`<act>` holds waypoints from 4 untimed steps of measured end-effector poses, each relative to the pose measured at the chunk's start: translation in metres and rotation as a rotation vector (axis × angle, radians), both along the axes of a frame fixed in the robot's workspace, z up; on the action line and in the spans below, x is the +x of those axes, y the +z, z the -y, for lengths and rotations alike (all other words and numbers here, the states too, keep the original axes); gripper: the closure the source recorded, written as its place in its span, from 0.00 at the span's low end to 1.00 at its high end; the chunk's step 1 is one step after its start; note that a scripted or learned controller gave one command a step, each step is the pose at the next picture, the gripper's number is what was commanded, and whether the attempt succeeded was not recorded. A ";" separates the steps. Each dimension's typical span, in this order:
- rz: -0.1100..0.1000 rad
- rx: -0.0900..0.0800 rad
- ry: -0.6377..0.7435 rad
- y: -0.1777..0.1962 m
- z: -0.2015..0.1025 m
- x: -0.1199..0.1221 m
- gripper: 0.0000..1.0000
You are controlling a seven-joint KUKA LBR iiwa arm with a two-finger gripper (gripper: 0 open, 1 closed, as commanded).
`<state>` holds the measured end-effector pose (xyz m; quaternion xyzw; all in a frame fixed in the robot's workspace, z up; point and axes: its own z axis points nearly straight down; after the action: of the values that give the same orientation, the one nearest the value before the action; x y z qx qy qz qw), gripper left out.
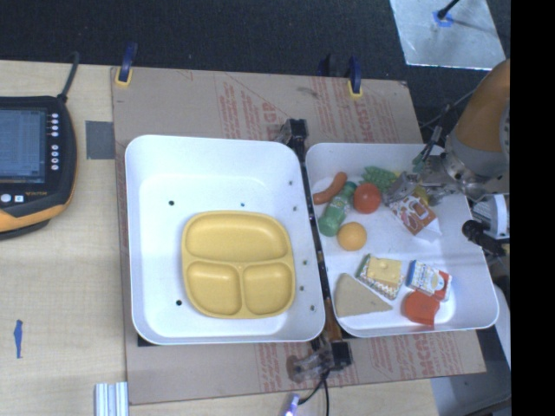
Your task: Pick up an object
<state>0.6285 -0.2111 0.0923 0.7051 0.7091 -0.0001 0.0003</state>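
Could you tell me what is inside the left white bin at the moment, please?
The left white bin holds a yellow three-compartment tray, lying flat, its compartments bare. Small dark holes dot the bin floor. Whatever lies beneath the tray is covered.

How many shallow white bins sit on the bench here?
2. The left white bin holds a yellow three-compartment plastic tray; the right white bin beside it holds small toy food items.

Robotics lab bench, cardboard sheet [260,102] clamped down, teach pendant [30,163] at left, two white bins [147,232]
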 end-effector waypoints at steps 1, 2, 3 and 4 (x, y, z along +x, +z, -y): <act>-0.002 0.002 -0.002 0.000 -0.014 0.028 0.00; -0.004 0.000 -0.001 0.007 -0.012 -0.062 0.00; -0.004 0.001 -0.001 0.000 -0.038 -0.001 0.00; -0.004 0.001 -0.001 0.000 -0.073 0.028 0.00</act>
<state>0.6563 -0.1380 0.0921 0.7055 0.7087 -0.0012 -0.0015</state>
